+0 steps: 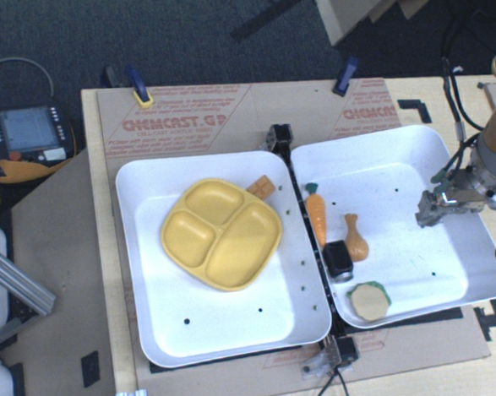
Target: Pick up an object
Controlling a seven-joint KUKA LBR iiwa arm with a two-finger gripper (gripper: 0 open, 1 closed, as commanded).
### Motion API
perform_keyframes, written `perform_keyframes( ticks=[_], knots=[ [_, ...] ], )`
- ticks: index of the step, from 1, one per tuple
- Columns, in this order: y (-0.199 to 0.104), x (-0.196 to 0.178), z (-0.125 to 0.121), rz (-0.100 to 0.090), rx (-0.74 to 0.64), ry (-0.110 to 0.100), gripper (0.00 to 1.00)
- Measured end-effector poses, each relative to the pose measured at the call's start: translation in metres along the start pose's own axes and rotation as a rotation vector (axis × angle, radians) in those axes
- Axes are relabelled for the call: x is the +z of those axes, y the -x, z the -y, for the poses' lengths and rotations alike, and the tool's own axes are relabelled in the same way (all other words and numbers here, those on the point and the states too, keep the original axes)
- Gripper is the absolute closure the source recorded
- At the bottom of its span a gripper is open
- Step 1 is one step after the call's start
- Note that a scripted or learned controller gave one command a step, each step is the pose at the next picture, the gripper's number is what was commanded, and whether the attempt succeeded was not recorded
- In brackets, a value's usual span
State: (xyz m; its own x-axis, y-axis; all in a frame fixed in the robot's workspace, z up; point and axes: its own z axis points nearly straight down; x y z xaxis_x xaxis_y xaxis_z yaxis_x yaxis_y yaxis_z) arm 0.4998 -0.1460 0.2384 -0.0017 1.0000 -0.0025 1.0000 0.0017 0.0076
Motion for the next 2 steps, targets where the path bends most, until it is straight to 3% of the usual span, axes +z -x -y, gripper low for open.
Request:
perform_keyframes(
  ticks=[1,2],
  knots=[
    [0.0,-0.044,-0.002,0.0,0.001,0.0,1.0],
    [-0.049,-0.045,-0.019,-0.003,-0.004,-0.004,1.0]
  ],
)
